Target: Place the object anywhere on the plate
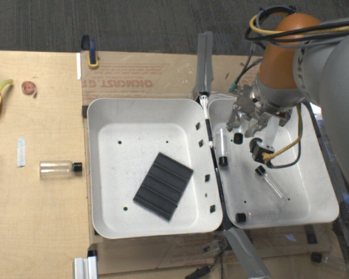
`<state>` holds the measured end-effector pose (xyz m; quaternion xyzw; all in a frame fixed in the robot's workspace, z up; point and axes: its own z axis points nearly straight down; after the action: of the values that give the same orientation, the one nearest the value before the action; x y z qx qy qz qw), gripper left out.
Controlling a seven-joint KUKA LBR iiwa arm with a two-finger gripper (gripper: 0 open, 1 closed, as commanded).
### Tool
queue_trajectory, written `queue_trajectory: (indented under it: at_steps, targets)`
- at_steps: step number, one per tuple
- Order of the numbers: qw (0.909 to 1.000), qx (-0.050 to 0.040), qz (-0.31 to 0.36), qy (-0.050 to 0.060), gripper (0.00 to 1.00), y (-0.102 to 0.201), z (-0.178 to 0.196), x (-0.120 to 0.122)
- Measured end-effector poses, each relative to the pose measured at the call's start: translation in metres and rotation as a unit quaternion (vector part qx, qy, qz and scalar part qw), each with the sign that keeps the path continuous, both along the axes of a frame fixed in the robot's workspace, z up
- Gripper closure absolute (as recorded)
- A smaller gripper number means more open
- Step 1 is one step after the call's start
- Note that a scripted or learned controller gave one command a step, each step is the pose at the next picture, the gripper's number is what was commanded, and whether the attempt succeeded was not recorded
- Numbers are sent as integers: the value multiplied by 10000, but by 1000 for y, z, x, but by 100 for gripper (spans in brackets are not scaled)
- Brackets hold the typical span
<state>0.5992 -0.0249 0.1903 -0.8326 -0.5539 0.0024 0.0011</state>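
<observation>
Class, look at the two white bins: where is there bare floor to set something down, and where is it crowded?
Left bin: bare floor all around the dark ridged plate. Right bin: its near right corner is bare; its far end is crowded by the claw, cable and marker.

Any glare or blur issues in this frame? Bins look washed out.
Camera view: left bin reads bright and nearly blown out, with soft shadows along its walls; dark ridged plate stays sharp with good contrast; clear tube in the right bin is faint against white; gripper sits in cable clutter.
</observation>
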Motion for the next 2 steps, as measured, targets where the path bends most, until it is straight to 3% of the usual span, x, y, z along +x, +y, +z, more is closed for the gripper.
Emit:
queue_trajectory:
  at_steps: [1, 2]
  targets:
    - [9985, 1, 541, -2, 100, 74, 0, -40]
    - [9908, -2, 1353, -5, 100, 118, 0, 14]
